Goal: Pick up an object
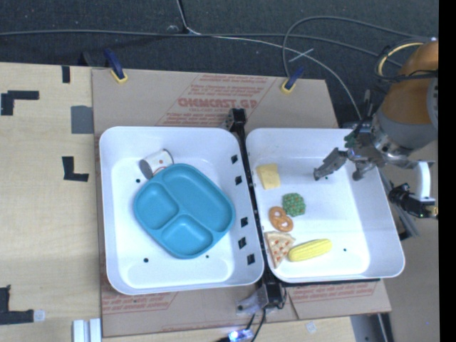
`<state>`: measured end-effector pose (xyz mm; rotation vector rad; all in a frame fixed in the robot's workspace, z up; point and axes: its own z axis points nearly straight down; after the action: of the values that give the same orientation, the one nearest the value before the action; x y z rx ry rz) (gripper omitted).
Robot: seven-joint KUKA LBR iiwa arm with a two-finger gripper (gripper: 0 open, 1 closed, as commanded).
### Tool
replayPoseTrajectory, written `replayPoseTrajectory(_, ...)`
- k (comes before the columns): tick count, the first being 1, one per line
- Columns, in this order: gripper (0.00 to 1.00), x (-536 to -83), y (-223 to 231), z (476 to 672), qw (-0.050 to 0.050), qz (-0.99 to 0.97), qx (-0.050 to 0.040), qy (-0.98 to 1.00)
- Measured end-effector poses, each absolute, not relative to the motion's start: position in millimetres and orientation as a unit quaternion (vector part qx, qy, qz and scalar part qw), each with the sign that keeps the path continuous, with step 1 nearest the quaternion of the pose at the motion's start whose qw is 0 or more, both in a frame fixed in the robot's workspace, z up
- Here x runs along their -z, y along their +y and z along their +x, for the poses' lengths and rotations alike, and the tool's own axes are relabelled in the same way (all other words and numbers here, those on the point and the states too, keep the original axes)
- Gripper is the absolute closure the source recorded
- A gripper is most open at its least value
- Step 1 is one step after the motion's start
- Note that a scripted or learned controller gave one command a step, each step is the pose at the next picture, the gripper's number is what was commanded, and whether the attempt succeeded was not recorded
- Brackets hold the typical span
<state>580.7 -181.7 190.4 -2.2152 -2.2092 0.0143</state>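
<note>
Five small items lie in the right bin (370, 262): a yellow block (268, 177), broccoli (293, 204), a pretzel (281, 219), a pizza slice (278, 246) and corn (309, 249). The gripper (343, 166) hovers at the bin's 2 o'clock, fingers spread apart with nothing between them. Broccoli, toward 8 o'clock from it, looks nearest; I'd centre over it before descending, staying clear of the pretzel.
</note>
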Motion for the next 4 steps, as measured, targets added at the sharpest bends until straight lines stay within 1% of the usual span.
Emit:
replayPoseTrajectory(1, 0.00, -199.1, -181.3, 584.1, 0.000, -0.707, -0.0006, -0.708)
replayPoseTrajectory(2, 0.00, -134.6, -178.6, 583.8, 0.002, -0.707, -0.0022, -0.708)
replayPoseTrajectory(3, 0.00, -85.7, -178.7, 586.2, -0.003, -0.707, 0.0016, -0.707)
replayPoseTrajectory(4, 1.00, -98.1, -178.2, 586.8, -0.004, -0.706, 0.0018, -0.708)
